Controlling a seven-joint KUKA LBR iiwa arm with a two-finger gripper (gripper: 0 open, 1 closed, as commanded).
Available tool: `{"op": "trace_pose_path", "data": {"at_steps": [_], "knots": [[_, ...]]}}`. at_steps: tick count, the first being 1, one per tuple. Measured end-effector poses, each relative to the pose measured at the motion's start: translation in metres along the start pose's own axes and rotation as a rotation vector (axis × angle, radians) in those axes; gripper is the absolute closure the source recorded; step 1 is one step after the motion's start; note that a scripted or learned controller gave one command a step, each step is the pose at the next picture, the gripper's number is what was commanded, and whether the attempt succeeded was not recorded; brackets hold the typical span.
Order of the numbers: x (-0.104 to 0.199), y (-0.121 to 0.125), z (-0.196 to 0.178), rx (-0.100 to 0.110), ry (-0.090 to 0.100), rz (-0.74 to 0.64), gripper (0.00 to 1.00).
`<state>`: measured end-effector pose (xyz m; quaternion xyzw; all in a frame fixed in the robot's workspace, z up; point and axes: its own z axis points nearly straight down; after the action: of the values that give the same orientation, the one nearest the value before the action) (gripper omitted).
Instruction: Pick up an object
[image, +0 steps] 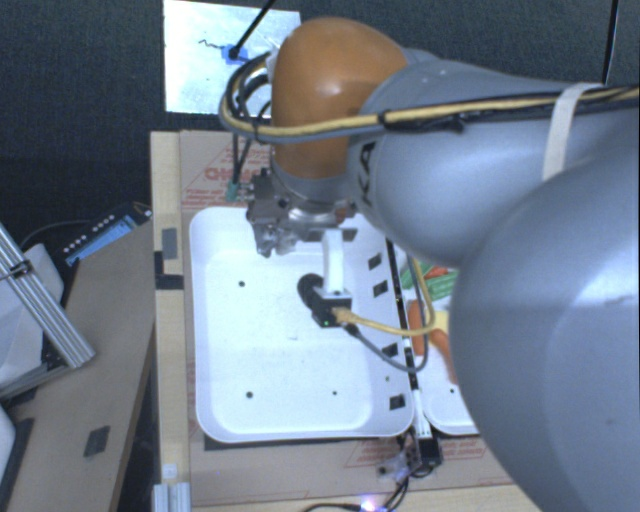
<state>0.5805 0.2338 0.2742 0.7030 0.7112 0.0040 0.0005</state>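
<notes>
**Things to grab lie in the other bin, to the view's right of the tool**

The tool (277, 238) hangs low over the top end of the left bin (215, 340) (left & right here = as the view shows them). Can't tell if the tool is apart or together, b/c the wrist covers it from above. So no saying it holds a thing. Under & around it the bin floor is plain white w/ a few small dark dots.

The stuff to pick sits in the right bin (450, 425). A green thing (432, 271) & an orange thing (441, 345) peek out btwn that bin's near wall & the big grey arm (520, 250). Most of each is hidden, so can't name them better. The orange thing seems to lie long-ways up & down the view, but that's only a guess.

The key bit: both things lie to the view's right of the tool, across the walls where the two bins meet. The orange one is also lower in the view.

My guess: the tool has to go sideways over those walls first, then down. Straight down from here prob. meets bare bin floor.

Both bins rest on the brown worktop (168, 380).
</notes>
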Motion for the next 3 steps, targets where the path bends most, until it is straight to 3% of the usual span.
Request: {"op": "trace_pose_path", "data": {"at_steps": [1,2,3], "knots": [[0.002,-0.017,-0.272,-0.012,0.004,0.005,1.0],[0.0,-0.026,-0.034,0.021,-0.011,0.011,1.0],[-0.001,-0.003,0.11,0.016,-0.009,0.011,1.0]]}}
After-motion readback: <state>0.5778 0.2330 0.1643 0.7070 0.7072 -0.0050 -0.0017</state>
